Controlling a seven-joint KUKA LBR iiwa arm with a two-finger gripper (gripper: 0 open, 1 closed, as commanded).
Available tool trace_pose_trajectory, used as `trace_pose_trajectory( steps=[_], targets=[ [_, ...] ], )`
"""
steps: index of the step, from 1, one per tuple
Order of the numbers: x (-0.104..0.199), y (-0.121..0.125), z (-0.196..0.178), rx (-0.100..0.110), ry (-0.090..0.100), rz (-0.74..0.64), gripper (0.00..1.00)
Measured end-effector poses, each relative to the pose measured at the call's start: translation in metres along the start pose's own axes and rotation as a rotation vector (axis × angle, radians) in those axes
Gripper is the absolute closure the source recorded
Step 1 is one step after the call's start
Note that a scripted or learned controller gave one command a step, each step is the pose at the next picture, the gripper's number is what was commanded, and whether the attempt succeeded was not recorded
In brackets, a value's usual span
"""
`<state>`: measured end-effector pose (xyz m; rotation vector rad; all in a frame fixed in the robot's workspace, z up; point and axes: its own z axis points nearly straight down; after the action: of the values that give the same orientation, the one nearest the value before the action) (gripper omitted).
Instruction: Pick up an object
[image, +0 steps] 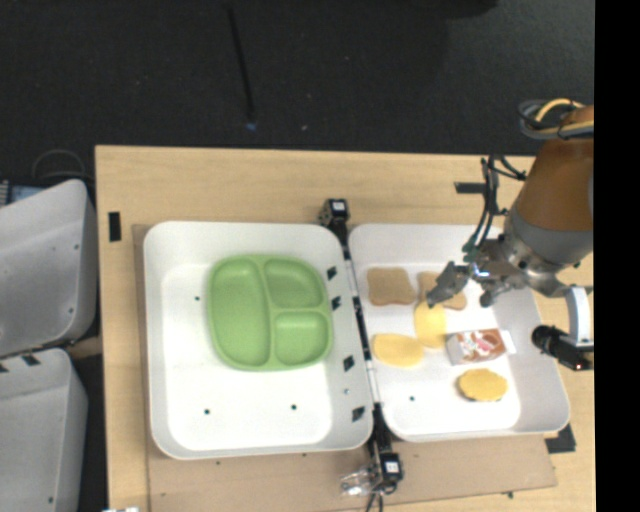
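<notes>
- Gripper (466, 283) hangs over the right bin (535, 415), fingers apart, nothing between them.
- Under its left finger (443, 287), a yellow piece (430, 324) and a tan slice partly hidden.
- Brown bread slice (390, 287) just left; yellow disc (399, 350), packet (474, 346), orange disc (483, 385) nearby.
- Left bin (180, 420) holds a green divided plate (270, 311).

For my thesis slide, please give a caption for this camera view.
Gripper above toy food in the right bin; green divided plate in the left bin.
</notes>
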<state>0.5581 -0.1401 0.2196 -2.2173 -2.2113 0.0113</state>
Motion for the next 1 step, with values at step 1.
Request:
trace_pose_trajectory(
  steps=[1],
  targets=[
    [0.0003, 0.0026, -0.0071, -0.013, -0.002, -0.004, 0.0]
  ],
)
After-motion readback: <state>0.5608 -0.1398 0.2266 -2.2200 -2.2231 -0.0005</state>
